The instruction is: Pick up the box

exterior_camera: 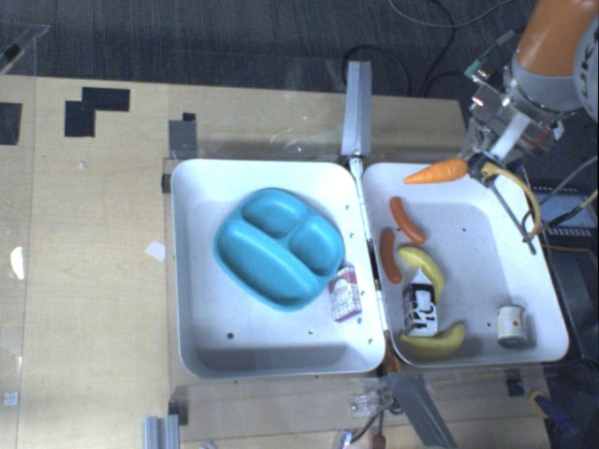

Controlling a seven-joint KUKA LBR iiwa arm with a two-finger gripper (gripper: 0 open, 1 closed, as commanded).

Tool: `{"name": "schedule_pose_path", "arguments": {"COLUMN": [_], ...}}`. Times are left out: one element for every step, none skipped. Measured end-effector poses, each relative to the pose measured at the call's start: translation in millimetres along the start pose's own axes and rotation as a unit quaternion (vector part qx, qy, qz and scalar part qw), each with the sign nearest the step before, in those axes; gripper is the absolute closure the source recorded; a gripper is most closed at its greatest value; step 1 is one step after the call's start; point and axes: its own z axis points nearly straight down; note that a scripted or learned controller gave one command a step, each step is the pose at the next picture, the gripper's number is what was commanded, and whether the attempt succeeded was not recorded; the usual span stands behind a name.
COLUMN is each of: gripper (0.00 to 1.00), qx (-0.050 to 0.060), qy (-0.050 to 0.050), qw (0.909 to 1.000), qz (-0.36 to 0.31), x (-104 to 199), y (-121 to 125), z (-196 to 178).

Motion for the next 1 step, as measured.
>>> {"name": "schedule_pose_path", "arguments": {"gripper": [1.0], "qx": [0.0], "qy": [0.0], "qw": [0.9992], "qz": [-0.04], "x": [62.9], "y": [-41.3], "z": [-54.9]}}
